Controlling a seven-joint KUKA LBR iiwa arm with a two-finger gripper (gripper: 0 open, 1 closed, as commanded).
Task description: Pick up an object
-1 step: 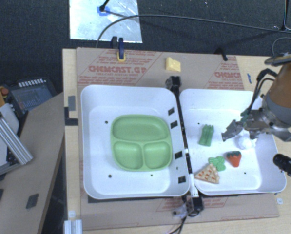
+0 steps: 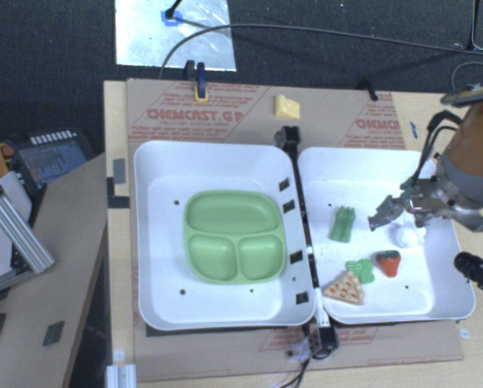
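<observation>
You have the hand (image 2: 396, 209) over the right bin (image 2: 443, 297), near its right wall; whether it is released or clenched, you cannot tell. A white lump (image 2: 404, 235) sits just below it, a red toy (image 2: 388, 262) beside that. The green block (image 2: 342, 224) has open floor around it.

Place: you're looking at a robotics lab test bench, not a home.
Bench: cardboard sheet (image 2: 225, 115) under two white bins (image 2: 217, 164), clamped with a yellow clip (image 2: 201, 83).
Floor: dark carpet (image 2: 47, 47) crossed by loose cables (image 2: 346, 37).
Gear: a handheld control pendant (image 2: 53, 162) and an aluminium rail (image 2: 14, 233) at your left.
</observation>
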